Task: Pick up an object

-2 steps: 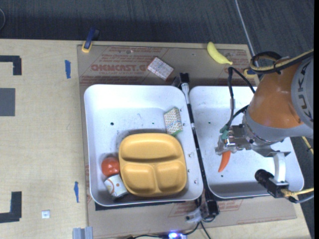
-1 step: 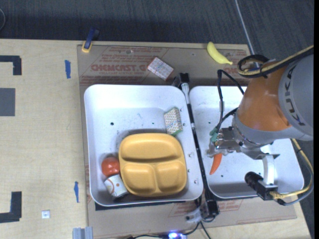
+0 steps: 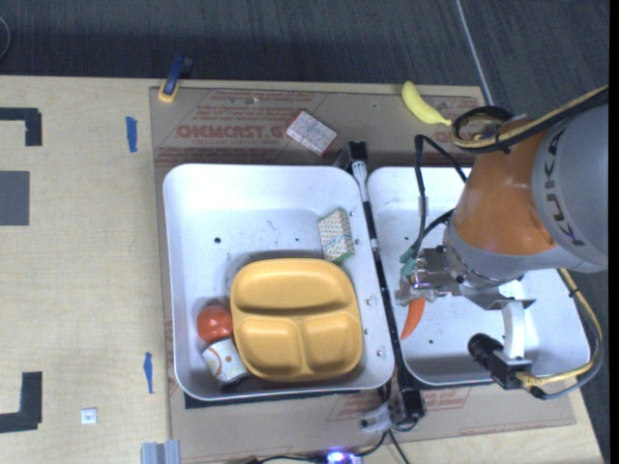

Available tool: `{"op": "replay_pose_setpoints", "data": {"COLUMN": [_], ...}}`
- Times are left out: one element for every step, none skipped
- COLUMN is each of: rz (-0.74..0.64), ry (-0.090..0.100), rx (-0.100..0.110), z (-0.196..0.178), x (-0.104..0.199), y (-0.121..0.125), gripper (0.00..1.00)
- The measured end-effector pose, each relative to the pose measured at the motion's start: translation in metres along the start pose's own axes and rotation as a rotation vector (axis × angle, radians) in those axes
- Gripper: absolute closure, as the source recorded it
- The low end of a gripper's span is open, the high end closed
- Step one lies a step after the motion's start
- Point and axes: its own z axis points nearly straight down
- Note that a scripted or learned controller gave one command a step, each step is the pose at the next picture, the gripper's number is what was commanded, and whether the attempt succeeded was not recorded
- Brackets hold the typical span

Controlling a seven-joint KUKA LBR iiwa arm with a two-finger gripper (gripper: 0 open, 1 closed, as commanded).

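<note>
An orange carrot-shaped object (image 3: 411, 319) lies at the left side of the right bin (image 3: 551, 356), close to the wall between the bins. My gripper (image 3: 422, 283) hangs directly over the carrot's upper end, touching it or nearly so. The grey and orange arm hides most of the right bin's floor. The left bin (image 3: 193, 211) holds a yellow compartment tray (image 3: 295, 317), a red-orange ball (image 3: 214, 322), a small white and orange object (image 3: 224, 361) and a patterned packet (image 3: 336, 233).
A yellow banana (image 3: 423, 104) and a patterned card (image 3: 309, 131) lie on the cardboard behind the bins. A blue clip (image 3: 174, 75) sits at the cardboard's back left corner. Black cables (image 3: 422, 177) hang over the right bin.
</note>
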Motion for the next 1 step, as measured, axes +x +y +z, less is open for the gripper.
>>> {"op": "replay_pose_setpoints", "data": {"rz": [0.001], "ry": [-0.001], "rx": [0.000], "z": [0.0000], "x": [-0.0121], "y": [-0.0002], "gripper": [1.00]}}
